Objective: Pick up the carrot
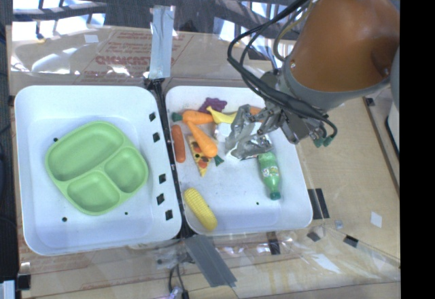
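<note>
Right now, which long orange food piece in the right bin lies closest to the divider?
The reddish-orange stick lying alongside the divider; the other orange pieces sit farther right.

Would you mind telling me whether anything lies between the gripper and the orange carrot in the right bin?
The metal two-finger gripper hangs over the right white bin, just right of the orange carrot. Nothing visibly sits in the gap. A yellow banana lies beside the carrot's upper end, and a slice of pizza touches its lower side.
</note>
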`<state>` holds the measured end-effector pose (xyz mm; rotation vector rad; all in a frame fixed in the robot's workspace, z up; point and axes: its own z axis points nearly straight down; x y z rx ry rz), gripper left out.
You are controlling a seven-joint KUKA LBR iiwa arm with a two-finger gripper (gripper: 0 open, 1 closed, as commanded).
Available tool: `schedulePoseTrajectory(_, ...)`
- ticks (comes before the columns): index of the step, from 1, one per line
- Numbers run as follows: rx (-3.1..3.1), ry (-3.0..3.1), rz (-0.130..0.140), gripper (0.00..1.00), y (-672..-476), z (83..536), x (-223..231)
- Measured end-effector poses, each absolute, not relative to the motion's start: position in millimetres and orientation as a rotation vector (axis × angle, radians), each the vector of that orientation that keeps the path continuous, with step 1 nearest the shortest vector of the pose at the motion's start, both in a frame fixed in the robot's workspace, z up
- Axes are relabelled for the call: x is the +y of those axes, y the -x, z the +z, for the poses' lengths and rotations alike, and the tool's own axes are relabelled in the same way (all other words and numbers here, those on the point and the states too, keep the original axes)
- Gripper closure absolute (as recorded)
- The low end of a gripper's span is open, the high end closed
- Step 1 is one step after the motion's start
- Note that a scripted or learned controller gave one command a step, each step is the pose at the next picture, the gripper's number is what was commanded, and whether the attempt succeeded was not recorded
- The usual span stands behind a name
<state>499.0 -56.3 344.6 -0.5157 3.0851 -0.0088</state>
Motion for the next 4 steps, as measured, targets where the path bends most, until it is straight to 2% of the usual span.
schedulePoseTrajectory(1, 3.068, 0.717, 0.006, 1.00, -497.7, 214.7, -15.4)
schedulePoseTrajectory(2, 2.956, 1.053, 0.000, 1.00, -497.6, 234.2, 7.3)
schedulePoseTrajectory(3, 2.952, 1.058, -0.001, 1.00, -498.8, 244.1, 8.5)
schedulePoseTrajectory(4, 2.381, 2.041, -0.002, 1.00, -493.7, 291.3, 29.2)
